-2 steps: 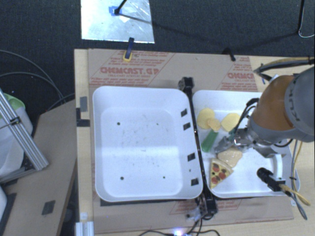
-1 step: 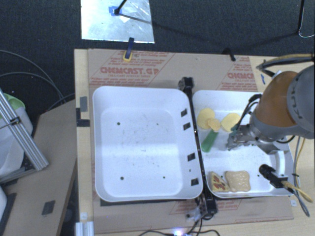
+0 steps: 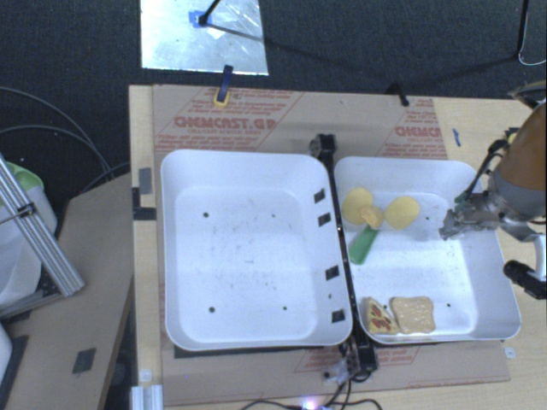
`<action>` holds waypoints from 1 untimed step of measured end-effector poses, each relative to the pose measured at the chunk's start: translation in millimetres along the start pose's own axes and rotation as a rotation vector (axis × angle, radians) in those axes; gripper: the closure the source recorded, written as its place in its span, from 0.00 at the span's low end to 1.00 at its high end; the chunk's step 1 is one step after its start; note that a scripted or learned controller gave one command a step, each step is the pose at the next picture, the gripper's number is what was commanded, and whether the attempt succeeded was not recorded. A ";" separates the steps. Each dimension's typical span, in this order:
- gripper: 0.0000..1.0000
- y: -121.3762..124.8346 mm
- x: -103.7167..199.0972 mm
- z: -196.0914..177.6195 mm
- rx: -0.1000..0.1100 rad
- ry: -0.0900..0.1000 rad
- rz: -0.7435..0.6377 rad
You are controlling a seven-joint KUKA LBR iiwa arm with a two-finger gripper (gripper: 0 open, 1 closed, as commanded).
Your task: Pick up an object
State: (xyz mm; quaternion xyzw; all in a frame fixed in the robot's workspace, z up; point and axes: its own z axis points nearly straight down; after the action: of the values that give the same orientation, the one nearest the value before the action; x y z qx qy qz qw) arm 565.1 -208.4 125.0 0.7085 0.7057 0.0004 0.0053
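Red lettering reading "CHEMCAST G.P." is showing on the brown protective sheet (image 3: pixel 256 114) that is covering the bench (image 3: pixel 141 135), once near the far-left corner and again, slanted and partly cut off, toward the far-right corner. Two white bins are sitting side by side on that sheet. The left bin (image 3: pixel 248 250) is lying toward the bench's left edge, and the right bin (image 3: pixel 466 306) is lying toward its right edge.

The tool (image 3: pixel 453 225) is hanging at the end of the grey arm (image 3: pixel 517 186) over the right bin's right side, close to that bin's far-right corner. Its tips are looking dark and small from here, and whether they are spread or pressed together cannot be told; nothing is visibly sitting between them.

The objects are resting in the right bin. Two yellow rounded pieces (image 3: pixel 380 207) are lying against its far-left part, with a green piece (image 3: pixel 363 244) angling down just beside them, well to the left of the tool. Near the bin's front edge, what seems to be a toast slice (image 3: pixel 413 314) is lying touching a red-and-tan piece (image 3: pixel 379 316), well apart from the tool.
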 end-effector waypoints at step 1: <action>1.00 -45.5 96.2 -67.6 0.001 0.010 -0.015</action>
State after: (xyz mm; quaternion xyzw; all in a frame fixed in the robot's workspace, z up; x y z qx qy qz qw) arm 519.5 -111.6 191.6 0.7031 0.7110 0.0035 0.0015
